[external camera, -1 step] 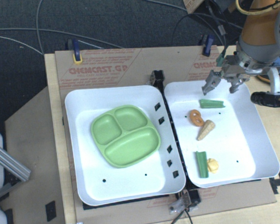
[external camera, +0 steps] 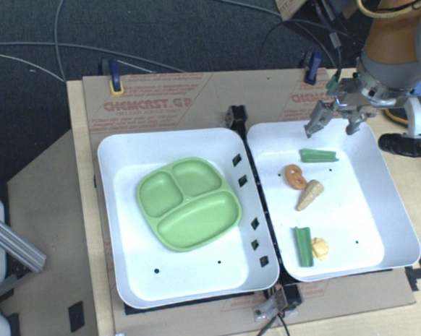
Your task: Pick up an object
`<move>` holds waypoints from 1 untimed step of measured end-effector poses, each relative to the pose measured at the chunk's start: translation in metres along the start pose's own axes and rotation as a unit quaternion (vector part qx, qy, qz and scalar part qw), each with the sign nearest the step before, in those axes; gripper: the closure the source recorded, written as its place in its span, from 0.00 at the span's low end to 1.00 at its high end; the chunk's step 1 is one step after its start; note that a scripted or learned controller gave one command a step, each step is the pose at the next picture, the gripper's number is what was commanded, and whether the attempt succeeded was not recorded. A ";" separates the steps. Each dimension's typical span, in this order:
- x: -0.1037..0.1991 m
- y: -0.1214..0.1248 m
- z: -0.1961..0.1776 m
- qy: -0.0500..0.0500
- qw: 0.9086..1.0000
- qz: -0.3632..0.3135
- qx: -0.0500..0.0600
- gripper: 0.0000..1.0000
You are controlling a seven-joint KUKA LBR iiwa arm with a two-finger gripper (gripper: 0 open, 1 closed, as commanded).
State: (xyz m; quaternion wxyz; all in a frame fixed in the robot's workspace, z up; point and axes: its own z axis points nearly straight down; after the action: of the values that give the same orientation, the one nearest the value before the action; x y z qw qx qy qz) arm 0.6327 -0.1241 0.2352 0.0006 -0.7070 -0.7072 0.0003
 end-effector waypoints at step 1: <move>-0.003 0.005 0.045 0.000 1.000 0.000 0.002 0.00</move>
State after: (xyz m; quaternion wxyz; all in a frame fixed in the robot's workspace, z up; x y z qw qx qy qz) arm 0.6379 -0.1274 0.1906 0.0024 -0.7071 -0.7071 0.0016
